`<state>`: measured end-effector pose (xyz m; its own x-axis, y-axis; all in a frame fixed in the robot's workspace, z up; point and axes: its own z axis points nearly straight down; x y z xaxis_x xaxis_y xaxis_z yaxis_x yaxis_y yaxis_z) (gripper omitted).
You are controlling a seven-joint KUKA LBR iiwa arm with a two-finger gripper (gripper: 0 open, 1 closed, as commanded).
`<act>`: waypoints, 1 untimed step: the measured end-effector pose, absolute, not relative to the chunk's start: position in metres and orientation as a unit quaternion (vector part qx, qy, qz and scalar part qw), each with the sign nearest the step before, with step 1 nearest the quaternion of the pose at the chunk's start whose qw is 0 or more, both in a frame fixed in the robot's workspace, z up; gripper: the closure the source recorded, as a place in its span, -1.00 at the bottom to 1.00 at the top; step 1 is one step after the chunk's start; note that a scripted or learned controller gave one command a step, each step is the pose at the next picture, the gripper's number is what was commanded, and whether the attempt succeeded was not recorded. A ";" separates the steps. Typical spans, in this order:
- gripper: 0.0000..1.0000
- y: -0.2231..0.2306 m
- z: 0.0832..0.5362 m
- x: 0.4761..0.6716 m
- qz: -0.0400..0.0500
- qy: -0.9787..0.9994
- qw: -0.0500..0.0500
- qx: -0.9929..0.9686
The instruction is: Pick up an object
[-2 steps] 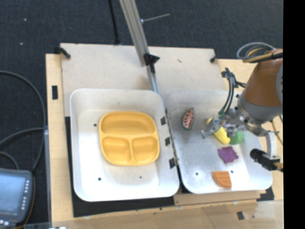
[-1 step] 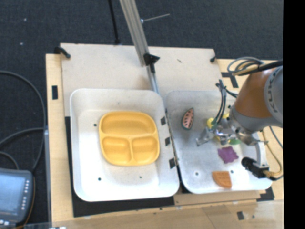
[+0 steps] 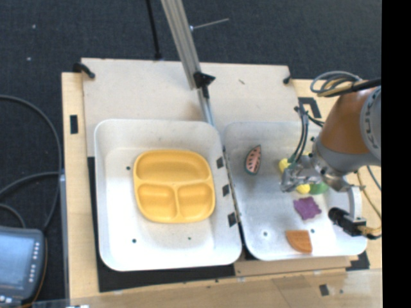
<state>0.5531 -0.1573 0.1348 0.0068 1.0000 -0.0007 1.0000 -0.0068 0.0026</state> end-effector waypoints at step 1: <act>1.00 -0.162 0.182 0.562 0.001 0.708 0.003 0.706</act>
